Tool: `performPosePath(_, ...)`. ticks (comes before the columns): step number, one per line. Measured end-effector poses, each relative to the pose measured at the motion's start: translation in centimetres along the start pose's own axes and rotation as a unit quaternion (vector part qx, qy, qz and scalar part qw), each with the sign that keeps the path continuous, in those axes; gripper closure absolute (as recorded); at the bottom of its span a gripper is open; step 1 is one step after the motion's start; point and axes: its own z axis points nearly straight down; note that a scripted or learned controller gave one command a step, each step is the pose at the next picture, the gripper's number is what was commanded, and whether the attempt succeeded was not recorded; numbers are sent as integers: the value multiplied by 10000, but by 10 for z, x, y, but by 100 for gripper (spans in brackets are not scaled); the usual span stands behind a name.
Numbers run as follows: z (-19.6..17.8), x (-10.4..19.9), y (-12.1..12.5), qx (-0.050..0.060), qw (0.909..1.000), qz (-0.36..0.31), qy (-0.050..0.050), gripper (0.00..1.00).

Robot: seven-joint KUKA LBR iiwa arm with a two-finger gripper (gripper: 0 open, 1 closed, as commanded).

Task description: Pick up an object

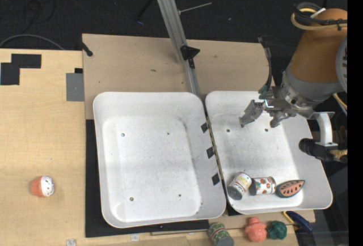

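Observation:
My gripper (262,119) hangs over the upper part of the right bin (249,143), open, with nothing between its two fingers (248,116). Along that bin's near edge lie three small objects: a yellow-labelled can (240,185), a red-and-white can on its side (264,186) and a watermelon-slice toy (290,188). All three sit well below the gripper in the view, apart from it.
The left bin (147,160) adjoins the right one, with black clips along the shared rim. A metal rail (173,18) slants down from the back. A dark green can (217,233), a pink toy (255,229) and a green toy (277,230) lie on the bench in front. An orange-and-white ball (42,186) rests far left.

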Motion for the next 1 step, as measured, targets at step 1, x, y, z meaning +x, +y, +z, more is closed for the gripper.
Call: performPosePath(1,-2,-1,1,-26,10000,12,-3,0)
